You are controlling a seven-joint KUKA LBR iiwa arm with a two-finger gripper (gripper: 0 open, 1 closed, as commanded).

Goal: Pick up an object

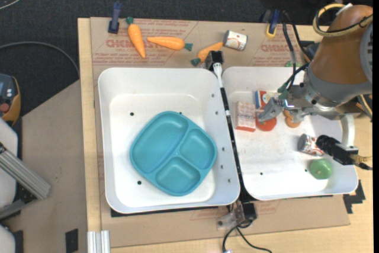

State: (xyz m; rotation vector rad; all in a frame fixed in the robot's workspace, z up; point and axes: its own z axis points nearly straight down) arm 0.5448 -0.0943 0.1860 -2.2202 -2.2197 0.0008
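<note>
My gripper (271, 109) hangs low over the left half of the right bin (278, 186), just above a red round thing (266, 123). A red and white packet (246, 116) lies right beside it on the left. A small blue and red item (259, 98) sits behind it, and an orange piece (292, 121) is close on its right. Further right in the same bin lie a small silver can (308, 144) and a green ball (320, 169). I see nothing held in the gripper.
The left bin (112, 127) holds a teal divided plate (173, 153). Behind the bins, toy carrots (167, 42) and a small white cup (235, 40) lie on the board. A black strip (225, 109) runs between the bins. Blue clamps (114, 18) stand at the back edge.
</note>
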